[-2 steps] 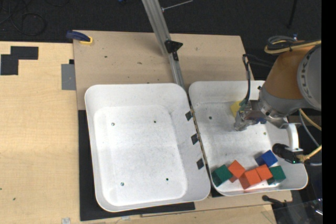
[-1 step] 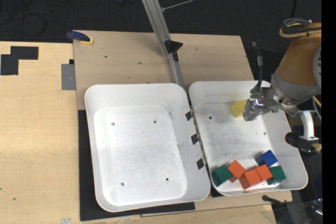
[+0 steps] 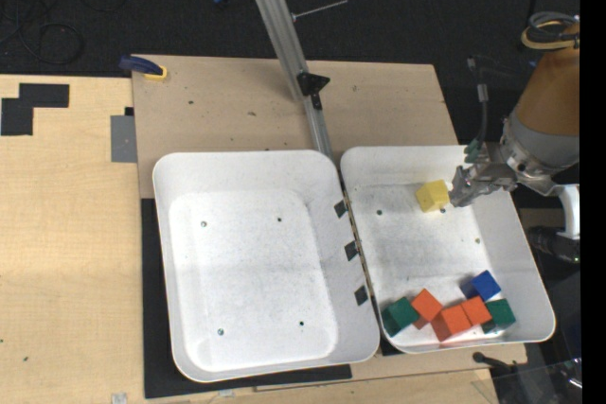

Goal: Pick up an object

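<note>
A yellow block point(image 3: 433, 196) lies in the right bin point(image 3: 502, 232), toward its far side. My gripper point(image 3: 462, 191) hangs just to the right of that block, close beside it, with nothing visibly between its fingers. At the bin's near corner lies a cluster of blocks: two orange ones point(image 3: 453, 319) point(image 3: 426, 304), a blue one point(image 3: 485, 284) and two green ones point(image 3: 401, 314) point(image 3: 500, 313).
The left bin point(image 3: 248, 260) sits beside the right one, joined by black clips point(image 3: 350, 250). A slanted aluminium rail point(image 3: 284, 33) rises behind the bins. The arm's orange and grey body point(image 3: 549, 109) stands over the right bin's far right edge.
</note>
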Tool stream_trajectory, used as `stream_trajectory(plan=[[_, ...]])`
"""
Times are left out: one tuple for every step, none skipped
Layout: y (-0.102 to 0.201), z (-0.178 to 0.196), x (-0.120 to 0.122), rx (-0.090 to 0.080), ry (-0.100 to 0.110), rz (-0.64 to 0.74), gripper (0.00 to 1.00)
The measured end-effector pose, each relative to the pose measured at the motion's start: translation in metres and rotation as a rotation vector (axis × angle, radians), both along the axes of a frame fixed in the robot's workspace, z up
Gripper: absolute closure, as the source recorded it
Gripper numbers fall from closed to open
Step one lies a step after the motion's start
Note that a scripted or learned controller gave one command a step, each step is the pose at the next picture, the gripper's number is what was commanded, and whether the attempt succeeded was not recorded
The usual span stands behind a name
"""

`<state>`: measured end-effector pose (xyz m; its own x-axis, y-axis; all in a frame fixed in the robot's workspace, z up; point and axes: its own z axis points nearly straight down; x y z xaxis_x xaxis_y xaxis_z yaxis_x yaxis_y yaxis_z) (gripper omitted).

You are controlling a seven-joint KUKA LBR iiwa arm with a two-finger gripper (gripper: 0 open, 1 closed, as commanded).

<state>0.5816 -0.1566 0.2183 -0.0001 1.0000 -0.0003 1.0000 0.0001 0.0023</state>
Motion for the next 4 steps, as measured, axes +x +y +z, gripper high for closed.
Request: stream_trajectory(plan=[[0.044,0.005,-0.005,0.003,0.005,0.004,1.0],[0.096,-0.003,-0.024,0.003,0.008,0.003,1.0],[0.141,0.007,-0.036,0.004,0.007,0.004,1.0],[0.195,0.017,-0.049,0.003,0.007,0.004,1.0]])
